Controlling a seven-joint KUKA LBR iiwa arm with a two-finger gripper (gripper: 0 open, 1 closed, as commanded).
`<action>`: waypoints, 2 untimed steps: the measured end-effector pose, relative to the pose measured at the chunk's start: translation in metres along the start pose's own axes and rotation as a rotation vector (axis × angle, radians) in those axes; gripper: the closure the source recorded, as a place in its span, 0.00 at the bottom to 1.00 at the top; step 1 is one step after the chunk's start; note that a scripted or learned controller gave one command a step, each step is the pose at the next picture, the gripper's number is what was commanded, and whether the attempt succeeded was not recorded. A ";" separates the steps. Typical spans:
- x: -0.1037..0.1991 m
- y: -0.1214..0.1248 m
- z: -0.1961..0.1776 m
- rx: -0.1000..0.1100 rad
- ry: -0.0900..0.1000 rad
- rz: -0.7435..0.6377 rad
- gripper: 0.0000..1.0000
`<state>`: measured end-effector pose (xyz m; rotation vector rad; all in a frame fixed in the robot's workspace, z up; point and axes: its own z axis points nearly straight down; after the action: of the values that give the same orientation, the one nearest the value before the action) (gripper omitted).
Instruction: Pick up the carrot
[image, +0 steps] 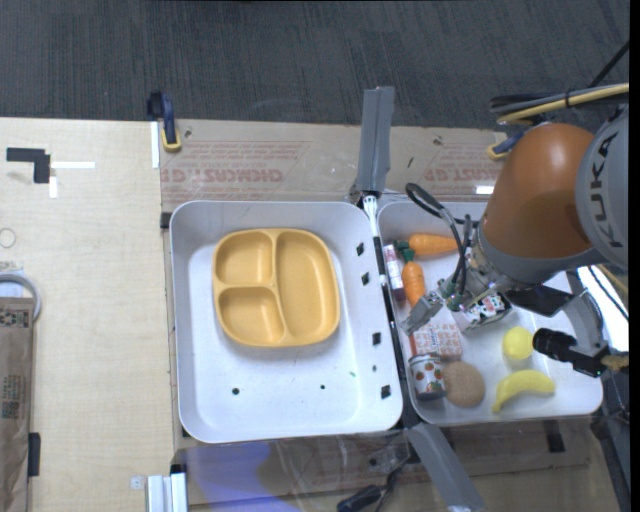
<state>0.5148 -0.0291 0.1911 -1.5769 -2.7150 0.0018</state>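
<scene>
A carrot (432, 243) lies on its side at the back of the right bin (560, 408), partly under the arm's cables. A second, shorter orange piece (413, 284) lies lengthwise just in front of it, near the bin's left wall. My gripper (436, 306) hangs low over the middle of the right bin, just right of and in front of the short orange piece and a hand's width in front of the carrot. The arm's orange band hides the bin's back right part.
Around the gripper lie a pink-and-white packet (441, 341), a small can (428, 376), a brown round item (464, 384), a banana (522, 388), a lemon (517, 344) and a red-and-white tube (392, 271). The left bin (200, 400) holds a yellow divided plate (277, 287).
</scene>
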 end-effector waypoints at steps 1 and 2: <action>0.013 -0.035 0.000 0.000 0.001 0.059 0.00; -0.013 0.019 0.001 0.000 0.000 -0.036 0.00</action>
<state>0.5376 -0.0312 0.1905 -1.5285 -2.7430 0.0015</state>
